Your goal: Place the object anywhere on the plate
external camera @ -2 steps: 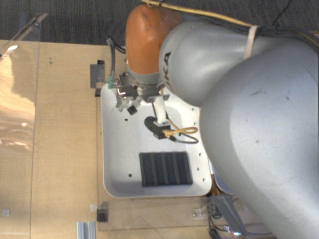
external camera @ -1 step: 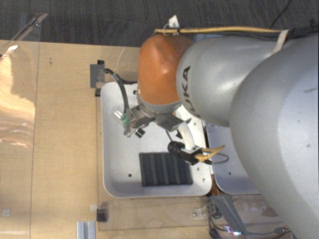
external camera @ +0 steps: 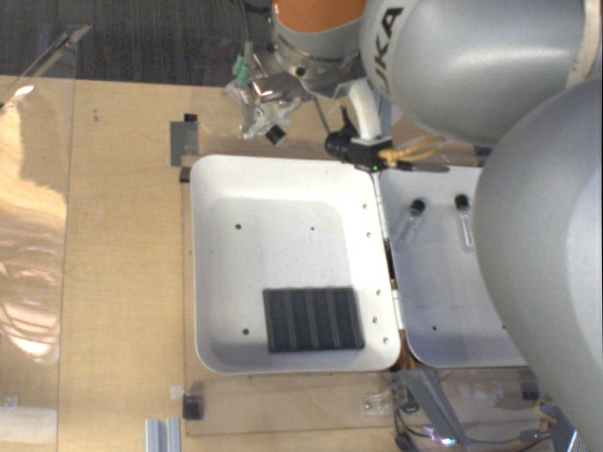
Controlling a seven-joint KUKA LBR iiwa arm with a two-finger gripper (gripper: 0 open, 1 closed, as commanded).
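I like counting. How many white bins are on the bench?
2: the left bin holds a dark ridged plate; the right bin is partly hidden by the arm.

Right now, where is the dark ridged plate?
The dark ridged plate lies flat in the left white bin, near its bottom edge in the camera view, well below the claw beyond the bin's top rim.

One camera, fixed above my bench point(external camera: 94, 252), looks down at a slant on both bins point(external camera: 217, 347), my arm point(external camera: 471, 45) looming close beneath it.

wooden bench point(external camera: 104, 281), dark ribbed floor point(external camera: 122, 17)
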